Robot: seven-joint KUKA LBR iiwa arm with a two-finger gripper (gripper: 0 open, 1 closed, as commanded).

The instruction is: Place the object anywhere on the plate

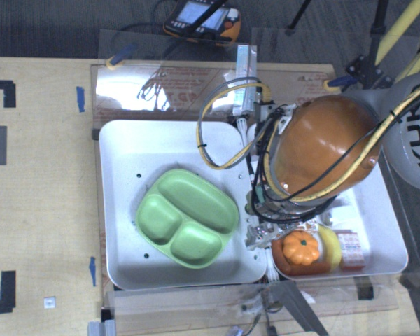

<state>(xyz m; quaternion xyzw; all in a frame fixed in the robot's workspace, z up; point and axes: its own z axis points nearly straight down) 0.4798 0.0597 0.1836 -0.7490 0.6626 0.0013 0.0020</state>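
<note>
A green divided plate (189,215) lies in the left white bin (119,180), toward its lower middle. My gripper (261,234) hangs low over the wall between the two bins, just right of the plate's edge, under the orange wrist band (325,149) and its looped cables. An orange toy pumpkin (301,249) sits in the right bin (388,236), close to the gripper's lower right. I see nothing clearly held in the gripper.
A yellow banana (330,247) and a red and white packet (351,249) lie beside the pumpkin at the right bin's front. The arm covers most of that bin. Yellow and black cables (217,135) loop over the left bin's far right corner.
</note>
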